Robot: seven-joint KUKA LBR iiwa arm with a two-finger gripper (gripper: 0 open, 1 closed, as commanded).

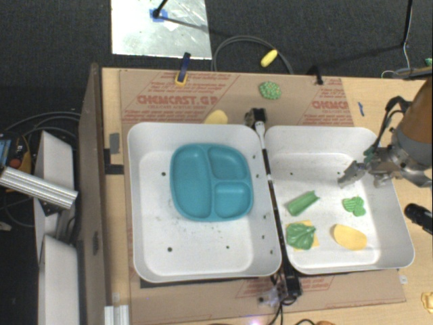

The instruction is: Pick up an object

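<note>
Task at early stage: nothing lifted yet. Jaws (352, 175) hover low over right bin (318, 141), near its right wall; cannot tell whether wide or narrow. Candidates lie loose on bin floor: green stick (302, 202), small leafy piece (354, 206), larger leafy piece (300, 235), yellow piece (349, 236). Left: descend, close, lift.

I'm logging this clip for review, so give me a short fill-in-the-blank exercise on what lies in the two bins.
1. The blue divided plate lies in the ____ bin.
2. The plate has ____ compartments.
3. The gripper hovers over the ____ bin, above the small green and yellow toy pieces.
4. The yellow piece sits near that bin's ____ edge.

Missing words: left; three; right; front
</note>
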